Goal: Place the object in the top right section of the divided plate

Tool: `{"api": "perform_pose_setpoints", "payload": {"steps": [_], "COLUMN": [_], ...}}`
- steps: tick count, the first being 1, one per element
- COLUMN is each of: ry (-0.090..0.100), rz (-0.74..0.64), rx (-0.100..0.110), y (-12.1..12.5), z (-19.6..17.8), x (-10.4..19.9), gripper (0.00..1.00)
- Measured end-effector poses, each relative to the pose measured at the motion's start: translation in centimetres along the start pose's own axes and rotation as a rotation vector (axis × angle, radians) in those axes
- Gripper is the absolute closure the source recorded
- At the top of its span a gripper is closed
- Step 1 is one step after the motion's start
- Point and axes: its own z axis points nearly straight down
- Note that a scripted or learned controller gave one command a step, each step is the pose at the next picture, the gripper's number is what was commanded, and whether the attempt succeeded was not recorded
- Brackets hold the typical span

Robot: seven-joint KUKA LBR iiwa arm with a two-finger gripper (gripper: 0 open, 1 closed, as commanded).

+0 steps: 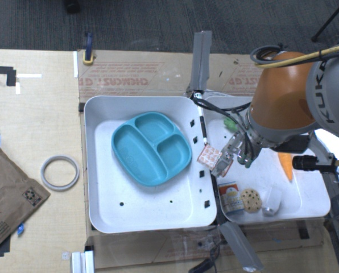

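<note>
Right now you are looking at a small flat packet (210, 154), white with red print, sitting over the wall between the two bins. It is hanging at the tips of the gripper (222, 162), which is reaching down and to the left from the orange band (280, 95) of the arm; a second pale piece is showing at the fingertips just below it. The packet seems pinched at its right edge, though you cannot tell for sure how far the fingers are parted, since they are blurred against the wiring.

Just to its left, the blue divided plate (151, 148) is lying tilted in the left bin (101, 209), with one long section and two smaller ones, all bare. The packet is near the plate's right rim but not over it.

In the right bin (314, 209), below the gripper, a round cookie (250, 198) is lying beside a small printed card (230, 197), and an orange carrot-like piece (286, 165) is resting further right. Out on the bench, a grey tape ring (60, 172) is sitting left of the bins.
</note>
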Motion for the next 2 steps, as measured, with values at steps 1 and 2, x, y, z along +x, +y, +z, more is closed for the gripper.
{"api": "perform_pose_setpoints", "payload": {"steps": [1,2], "ry": [-0.001,0.0], "rz": [0.073,0.026], "rx": [-0.001,0.0], "y": [-0.7,-5.9], "z": [0.0,0.0], "x": [-1.0,0.4], "gripper": [1.0,1.0]}}
